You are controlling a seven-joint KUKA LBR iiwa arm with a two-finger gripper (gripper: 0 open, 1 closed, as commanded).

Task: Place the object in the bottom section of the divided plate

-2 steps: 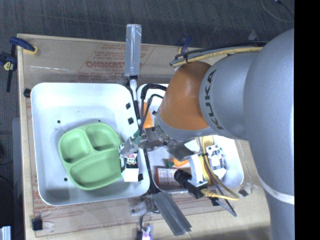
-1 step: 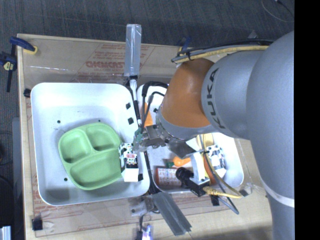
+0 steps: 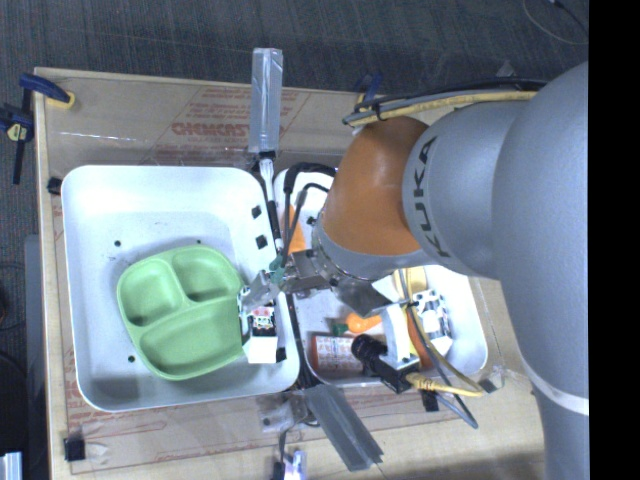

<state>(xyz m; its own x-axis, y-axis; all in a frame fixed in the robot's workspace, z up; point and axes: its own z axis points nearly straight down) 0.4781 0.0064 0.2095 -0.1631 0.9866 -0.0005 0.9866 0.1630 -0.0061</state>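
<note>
Arm (image 3: 470, 198) looms over the right bin (image 3: 478, 353), its gripper (image 3: 262, 313) at the green plate's (image 3: 185, 310) three o'clock edge. Whether the fingers pinch the small white object (image 3: 262, 336) there is unclear; released now, it could miss the bottom section.

I saw the table (image 3: 150, 108), pale wood with red printing, carrying two shallow white bins side by side: the left bin (image 3: 90, 198) and the right bin (image 3: 478, 340).
</note>
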